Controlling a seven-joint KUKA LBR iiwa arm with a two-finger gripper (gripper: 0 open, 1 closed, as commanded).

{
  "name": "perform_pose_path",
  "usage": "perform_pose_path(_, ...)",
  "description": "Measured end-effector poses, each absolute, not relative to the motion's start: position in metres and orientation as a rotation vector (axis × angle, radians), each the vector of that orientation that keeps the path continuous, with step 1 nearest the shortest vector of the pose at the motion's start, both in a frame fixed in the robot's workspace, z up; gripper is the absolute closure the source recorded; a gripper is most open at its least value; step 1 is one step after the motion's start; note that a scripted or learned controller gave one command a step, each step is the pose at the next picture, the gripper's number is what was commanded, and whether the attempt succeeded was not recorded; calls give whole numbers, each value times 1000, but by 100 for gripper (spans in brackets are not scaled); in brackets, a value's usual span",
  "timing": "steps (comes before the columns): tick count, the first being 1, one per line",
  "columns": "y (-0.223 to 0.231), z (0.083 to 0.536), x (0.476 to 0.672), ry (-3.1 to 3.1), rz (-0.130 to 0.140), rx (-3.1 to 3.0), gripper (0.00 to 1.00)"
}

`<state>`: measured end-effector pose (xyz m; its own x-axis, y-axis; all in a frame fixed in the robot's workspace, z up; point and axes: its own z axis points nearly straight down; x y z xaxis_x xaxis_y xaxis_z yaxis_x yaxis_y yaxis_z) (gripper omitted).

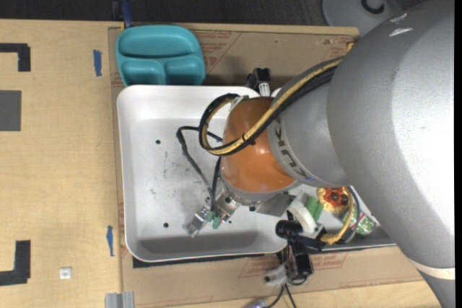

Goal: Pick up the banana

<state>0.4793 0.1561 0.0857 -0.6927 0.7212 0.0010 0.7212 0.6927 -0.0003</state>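
Gripper (204, 218) low over white bin (144, 155) floor.

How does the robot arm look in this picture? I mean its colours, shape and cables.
The arm is a thick, rounded grey cylinder. Above the wrist it has a glossy orange band. Black and yellow cables loop over that band and run up along the arm. The gripper is small, metallic, with a bit of green on it.

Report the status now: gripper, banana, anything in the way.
Gripper low inside left white shallow bin. Banana location cannot be told. Grey arm with orange band covers the bin's right part.
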Motion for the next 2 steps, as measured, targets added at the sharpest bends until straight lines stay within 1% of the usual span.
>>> perform_pose_path(1,212,86,505,-2804,-6,-1422,0)
perform_pose_path(2,198,86,480,-2023,-4,-2398,0)
